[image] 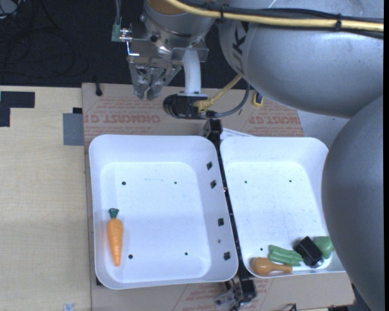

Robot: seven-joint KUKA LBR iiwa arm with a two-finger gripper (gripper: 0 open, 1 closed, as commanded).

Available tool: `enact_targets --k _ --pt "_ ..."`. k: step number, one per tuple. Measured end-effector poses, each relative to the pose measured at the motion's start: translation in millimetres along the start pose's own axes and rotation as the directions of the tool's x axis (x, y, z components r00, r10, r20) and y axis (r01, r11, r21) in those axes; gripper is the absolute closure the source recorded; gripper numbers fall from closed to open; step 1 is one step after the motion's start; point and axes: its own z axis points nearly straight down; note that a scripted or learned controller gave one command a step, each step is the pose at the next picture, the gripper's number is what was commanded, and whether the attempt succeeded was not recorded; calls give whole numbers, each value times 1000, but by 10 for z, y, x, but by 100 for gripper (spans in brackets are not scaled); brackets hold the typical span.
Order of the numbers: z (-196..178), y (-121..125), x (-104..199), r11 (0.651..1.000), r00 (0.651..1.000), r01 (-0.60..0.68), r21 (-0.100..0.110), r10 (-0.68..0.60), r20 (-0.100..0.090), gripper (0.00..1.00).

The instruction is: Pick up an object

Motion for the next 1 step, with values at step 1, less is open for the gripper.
enact_targets --k 1 --pt "256 1 -365 1000 1000 -8 6 8 4 100"
